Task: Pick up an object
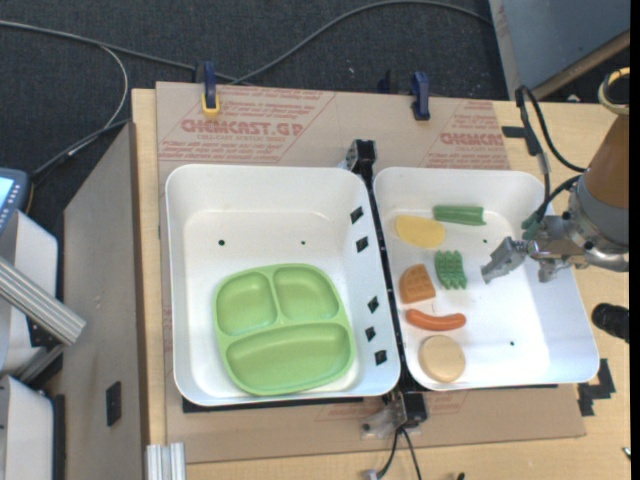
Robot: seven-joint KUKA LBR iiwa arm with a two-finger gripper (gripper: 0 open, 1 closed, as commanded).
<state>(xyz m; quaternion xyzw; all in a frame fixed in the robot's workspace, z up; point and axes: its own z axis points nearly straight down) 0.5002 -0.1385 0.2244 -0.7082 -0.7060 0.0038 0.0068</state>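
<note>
arm [610,183]: cut off at right edge | hand [510,256]: finger gap unclear

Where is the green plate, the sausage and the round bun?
green plate [285,328], camera view, on its big lower compartment.
sausage [436,319], camera view, on its middle.
round bun [441,358], camera view, on its top.

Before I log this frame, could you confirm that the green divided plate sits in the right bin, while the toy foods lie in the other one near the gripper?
Not quite: the camera view shows the green divided plate in the left bin. The toy foods lie in the right bin, near the gripper, as you said.
</note>
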